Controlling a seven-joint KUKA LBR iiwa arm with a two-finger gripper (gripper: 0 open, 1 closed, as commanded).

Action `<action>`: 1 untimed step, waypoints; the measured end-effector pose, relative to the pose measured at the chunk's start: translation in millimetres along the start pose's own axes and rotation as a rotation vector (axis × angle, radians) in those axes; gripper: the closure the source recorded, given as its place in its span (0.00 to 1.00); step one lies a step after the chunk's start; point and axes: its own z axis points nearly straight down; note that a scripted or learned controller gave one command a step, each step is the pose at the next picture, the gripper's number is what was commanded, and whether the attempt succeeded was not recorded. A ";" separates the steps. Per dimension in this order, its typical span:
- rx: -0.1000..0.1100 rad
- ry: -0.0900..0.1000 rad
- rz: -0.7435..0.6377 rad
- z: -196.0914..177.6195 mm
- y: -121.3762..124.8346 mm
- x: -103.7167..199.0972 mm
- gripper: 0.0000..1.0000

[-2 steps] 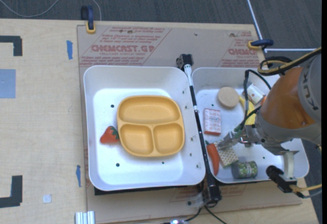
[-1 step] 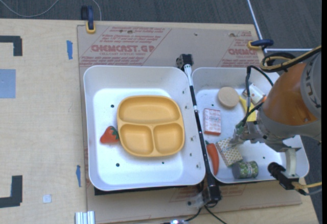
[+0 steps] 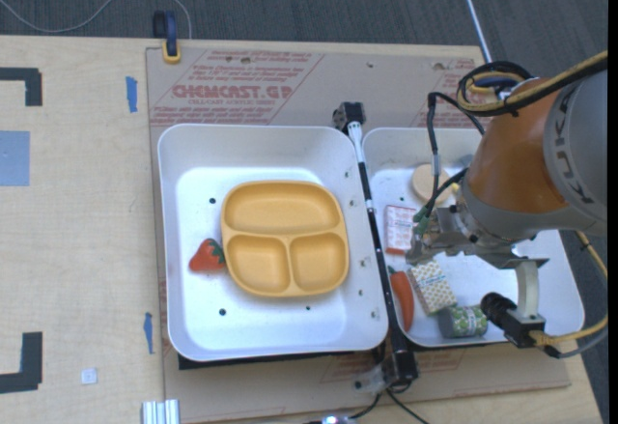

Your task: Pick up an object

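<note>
Checkered packet (image 3: pixel 432 288) lies near the right bin's (image 3: pixel 570 316) front-left corner, just under my gripper (image 3: pixel 432 240), whose opening I can't tell; I should drop straight, centred, clear of the carrot (image 3: pixel 403 299).

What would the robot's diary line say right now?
arm over right bin | gripper above checkered packet | nothing seen held | strawberry beside yellow tray

One cam, fixed above bench (image 3: pixel 77 219), looking down at a slant. Moderately close: both white bins (image 3: pixel 183 248) fit in frame w/ margin, floor strip at far edge. Arm (image 3: pixel 526 156) enters from right.
</note>
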 end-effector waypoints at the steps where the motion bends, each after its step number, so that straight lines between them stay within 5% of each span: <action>1: 0.001 -0.001 0.000 0.2 -0.2 -0.7 0.00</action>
